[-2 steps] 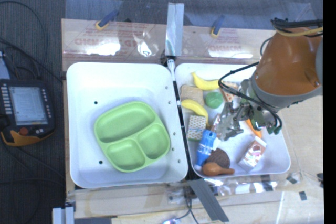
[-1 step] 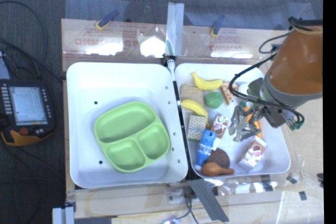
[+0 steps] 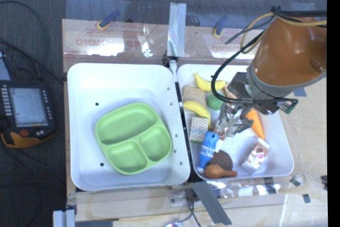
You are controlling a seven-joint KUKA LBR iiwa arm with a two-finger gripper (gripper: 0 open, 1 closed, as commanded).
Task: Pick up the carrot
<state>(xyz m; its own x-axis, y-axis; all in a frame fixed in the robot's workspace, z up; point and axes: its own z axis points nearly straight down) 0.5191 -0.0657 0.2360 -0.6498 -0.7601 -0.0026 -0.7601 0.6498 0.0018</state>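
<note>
The carrot [image 3: 257, 124] is a short orange cone lying in the right bin [image 3: 284, 159], near its right wall, with the tip pointing toward the front. My gripper [image 3: 230, 127] hangs low over the middle of that bin, just left of the carrot and close beside it. The arm's orange band and grey wrist hide the carrot's upper end. I cannot see anything held by the gripper.
The right bin is crowded: two bananas [image 3: 204, 83] [image 3: 195, 109], a green piece [image 3: 214, 102], a waffle square [image 3: 199, 128], a blue bottle [image 3: 207, 149], a brown drumstick [image 3: 219, 163], a white carton [image 3: 255, 157]. A green divided plate [image 3: 134, 137] lies in the left bin [image 3: 85, 82].
</note>
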